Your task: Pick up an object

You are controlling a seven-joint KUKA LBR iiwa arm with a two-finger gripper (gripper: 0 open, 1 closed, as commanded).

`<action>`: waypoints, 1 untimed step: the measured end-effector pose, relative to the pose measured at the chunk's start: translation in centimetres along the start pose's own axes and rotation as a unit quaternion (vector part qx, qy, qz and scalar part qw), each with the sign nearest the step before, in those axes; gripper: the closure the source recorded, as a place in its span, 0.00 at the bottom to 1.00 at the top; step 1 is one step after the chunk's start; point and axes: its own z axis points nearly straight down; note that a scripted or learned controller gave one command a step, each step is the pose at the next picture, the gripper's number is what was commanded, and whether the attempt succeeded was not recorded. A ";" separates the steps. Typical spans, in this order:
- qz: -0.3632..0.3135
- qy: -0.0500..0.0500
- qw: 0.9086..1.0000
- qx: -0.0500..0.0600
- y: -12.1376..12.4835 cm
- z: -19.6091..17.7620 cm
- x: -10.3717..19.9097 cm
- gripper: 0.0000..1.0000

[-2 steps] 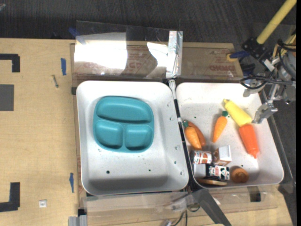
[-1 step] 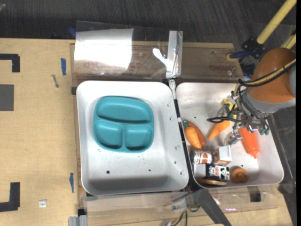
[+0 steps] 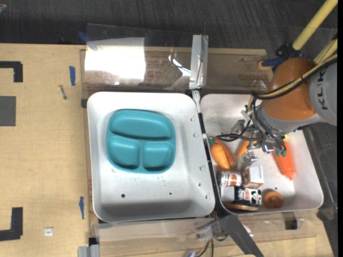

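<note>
Crowded against the right bin's (image 3: 313,194) near and left walls lie a carrot (image 3: 221,155), a small can (image 3: 231,180), a black-and-white carton (image 3: 248,195) and a brown round piece (image 3: 273,199). Another carrot (image 3: 285,163) lies just right of the claw (image 3: 256,143); its opening I cannot tell. Left bin (image 3: 182,194): teal divided plate (image 3: 141,139), bare floor around it.

You have a teal divided plate (image 3: 141,140) in the white left bin (image 3: 107,197). Right of that bin, the white right bin (image 3: 313,194) holds orange carrots (image 3: 222,156), a black-and-white carton (image 3: 248,195) and a red-labelled can (image 3: 231,180).
</note>
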 end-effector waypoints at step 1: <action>-0.001 -0.006 1.000 0.001 0.1 -1.4 -0.4 1.00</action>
